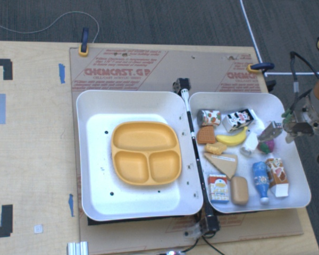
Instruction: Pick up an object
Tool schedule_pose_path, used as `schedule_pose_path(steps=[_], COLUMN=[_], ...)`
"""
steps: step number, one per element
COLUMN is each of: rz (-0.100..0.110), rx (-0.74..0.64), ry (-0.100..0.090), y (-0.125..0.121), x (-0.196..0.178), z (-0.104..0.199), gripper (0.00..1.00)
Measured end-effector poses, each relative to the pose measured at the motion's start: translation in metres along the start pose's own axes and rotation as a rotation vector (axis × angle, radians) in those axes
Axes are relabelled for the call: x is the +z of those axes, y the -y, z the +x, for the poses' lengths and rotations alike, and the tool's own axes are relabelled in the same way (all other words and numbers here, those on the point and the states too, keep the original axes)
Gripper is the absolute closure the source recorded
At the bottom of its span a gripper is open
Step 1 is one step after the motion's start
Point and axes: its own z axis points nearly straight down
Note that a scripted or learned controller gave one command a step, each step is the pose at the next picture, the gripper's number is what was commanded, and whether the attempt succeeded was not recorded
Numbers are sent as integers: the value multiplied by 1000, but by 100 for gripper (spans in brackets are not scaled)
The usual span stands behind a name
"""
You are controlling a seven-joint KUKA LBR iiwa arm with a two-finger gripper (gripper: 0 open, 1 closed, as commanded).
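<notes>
The right bin (296, 158) holds several toy foods: a yellow banana (231, 138), a brown cookie (206, 135), a cheese wedge (226, 165), a bread roll (240, 190), a blue bottle (260, 180), a juice carton (277, 177), a red-and-white carton (218, 188) and a cow-patterned box (239, 119). My gripper (280, 133) hovers over the bin's right side, above a small purple and green piece (266, 146). It is open, with nothing between its fingers.
The left bin (95, 142) bears a yellow divided plate (147, 153). A black hinge bar (191, 137) runs between the bins. Clamps (84, 41) hold the board at the back, and a white cable (250, 20) crosses behind.
</notes>
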Motion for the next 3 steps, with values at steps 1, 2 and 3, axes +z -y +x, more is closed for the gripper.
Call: schedule_pose_path(steps=[1,2,3], rz=[-3,-16,-24], rx=[1,1,5], ry=[1,8,17], y=[0,38,37], x=[101,107,95], z=[1,57,53], gripper=[0,0,100])
